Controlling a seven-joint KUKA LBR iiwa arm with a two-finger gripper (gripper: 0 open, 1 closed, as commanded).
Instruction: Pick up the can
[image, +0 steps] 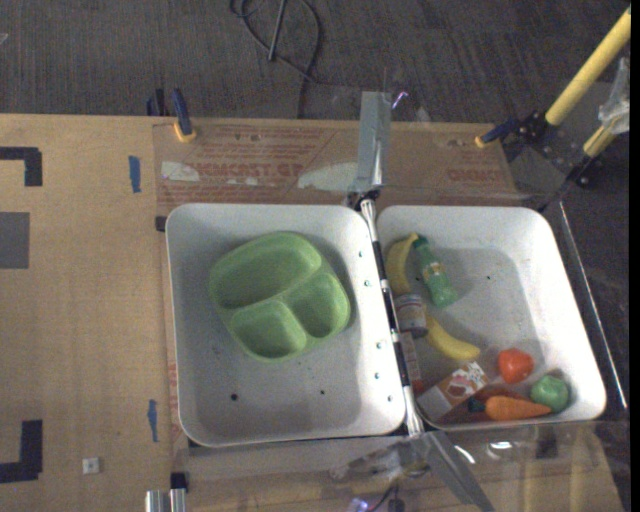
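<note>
I see a glossy green three-section plate (281, 295) in the left white bin (190, 330). What looks like the small cylindrical can (410, 314) lies against the right bin (560, 290)'s left wall, between two curved yellow bananas (452, 344). I cannot tell the gripper's state.

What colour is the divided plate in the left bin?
Light green, a plain three-compartment plate, seen clearly in the camera view inside the left bin.

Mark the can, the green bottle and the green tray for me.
can (410, 314): camera view, middle of its side, against the right bin's left wall.
green bottle (435, 274): camera view, mid-body.
green tray (280, 296): camera view, ridge between its compartments, left bin.
</note>
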